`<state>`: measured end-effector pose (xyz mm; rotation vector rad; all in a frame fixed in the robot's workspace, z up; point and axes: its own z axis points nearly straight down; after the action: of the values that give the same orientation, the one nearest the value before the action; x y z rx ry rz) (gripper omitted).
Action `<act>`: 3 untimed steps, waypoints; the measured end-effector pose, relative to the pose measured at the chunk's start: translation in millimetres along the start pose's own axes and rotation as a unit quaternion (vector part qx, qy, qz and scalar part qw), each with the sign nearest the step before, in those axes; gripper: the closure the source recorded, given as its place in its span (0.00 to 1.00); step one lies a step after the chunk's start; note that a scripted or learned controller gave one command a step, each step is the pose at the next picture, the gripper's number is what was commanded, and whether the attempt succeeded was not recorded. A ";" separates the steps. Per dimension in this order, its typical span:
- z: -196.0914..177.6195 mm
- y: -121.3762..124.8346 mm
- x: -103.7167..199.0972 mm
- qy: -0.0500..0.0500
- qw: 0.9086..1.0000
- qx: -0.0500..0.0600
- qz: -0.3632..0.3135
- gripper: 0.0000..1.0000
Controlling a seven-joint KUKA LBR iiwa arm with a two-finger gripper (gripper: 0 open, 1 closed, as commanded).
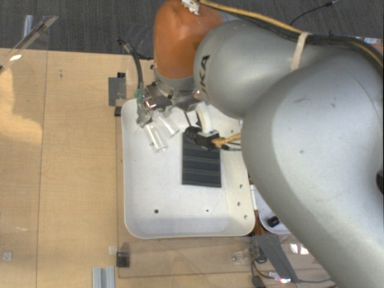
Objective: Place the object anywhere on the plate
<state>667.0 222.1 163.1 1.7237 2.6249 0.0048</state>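
Observation:
My gripper [162, 132] hangs over the upper left part of the white bin [174, 221]. Its two clear fingers [155, 138] stand apart, and I see only the bin floor between them. A dark, ribbed rectangular slab [201, 164] lies flat in the middle of the bin, to the right of and below the gripper. A small black piece with a yellowish end [207, 140] rests at the slab's top edge, partly under the arm. I cannot make out a plate as such.
The big grey arm [312, 131] with its orange band [177, 38] covers the right side of the view and whatever lies beneath it. Bare wooden bench [60, 179] stretches to the left of the bin. Small clamps [122, 258] sit by the bin's lower edge.

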 end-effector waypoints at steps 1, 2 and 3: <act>22.9 -81.0 16.7 0.000 0.963 -0.001 -0.268 1.00; 22.6 -80.8 16.4 0.000 0.963 -0.001 -0.268 0.00; 54.4 -40.9 30.1 -0.001 0.999 0.000 0.038 0.00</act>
<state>617.7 233.5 108.6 1.8207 2.5567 0.0029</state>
